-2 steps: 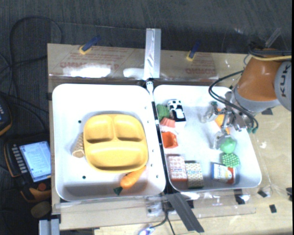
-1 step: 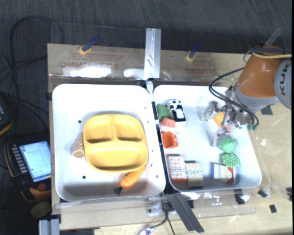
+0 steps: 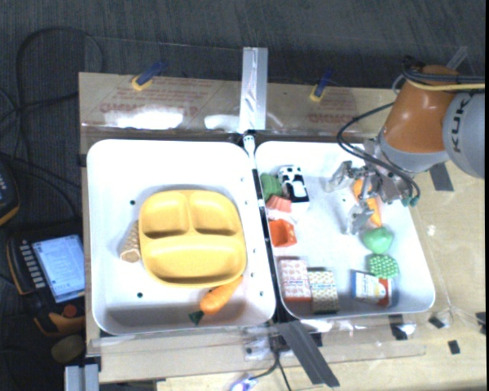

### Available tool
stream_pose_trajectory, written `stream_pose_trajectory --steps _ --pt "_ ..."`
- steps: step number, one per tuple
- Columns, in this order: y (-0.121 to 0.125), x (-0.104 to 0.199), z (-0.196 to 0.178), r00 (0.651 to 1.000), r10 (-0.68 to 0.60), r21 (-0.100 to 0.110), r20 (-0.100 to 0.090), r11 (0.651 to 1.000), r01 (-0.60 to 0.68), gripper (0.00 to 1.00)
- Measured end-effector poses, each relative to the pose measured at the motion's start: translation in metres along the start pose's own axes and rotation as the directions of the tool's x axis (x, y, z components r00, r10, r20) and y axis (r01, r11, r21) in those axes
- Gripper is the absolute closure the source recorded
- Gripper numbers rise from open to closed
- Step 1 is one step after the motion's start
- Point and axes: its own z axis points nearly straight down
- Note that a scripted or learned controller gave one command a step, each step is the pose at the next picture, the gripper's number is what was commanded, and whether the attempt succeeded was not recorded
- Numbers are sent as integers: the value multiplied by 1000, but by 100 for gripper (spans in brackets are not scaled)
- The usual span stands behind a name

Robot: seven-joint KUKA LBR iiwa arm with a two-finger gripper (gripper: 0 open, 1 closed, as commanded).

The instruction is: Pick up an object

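Note:
My gripper (image 3: 352,195) is low in the right bin (image 3: 420,287), near its upper right part, on the grey arm with the orange band (image 3: 420,116). An orange object (image 3: 373,210) lies directly under the gripper, partly hidden by it. Just below it sit a green lump (image 3: 379,239) and a green dotted ball (image 3: 382,265). I cannot make out whether anything is held.
The right bin also holds a black-and-white toy (image 3: 292,182), a green piece (image 3: 270,186), orange-red blocks (image 3: 283,233) and several small boxes (image 3: 294,280) along the front. The left bin (image 3: 106,169) holds a yellow divided plate (image 3: 192,235), a carrot (image 3: 218,297) and a tan cone (image 3: 130,243).

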Motion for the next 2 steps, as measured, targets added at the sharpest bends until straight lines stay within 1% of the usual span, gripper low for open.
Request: stream_pose_trajectory --steps 1,2 --pt "8 -32 1 998 -61 -1 -1 998 61 0" --pt "-30 6 1 1000 -31 -2 -1 1000 31 0"
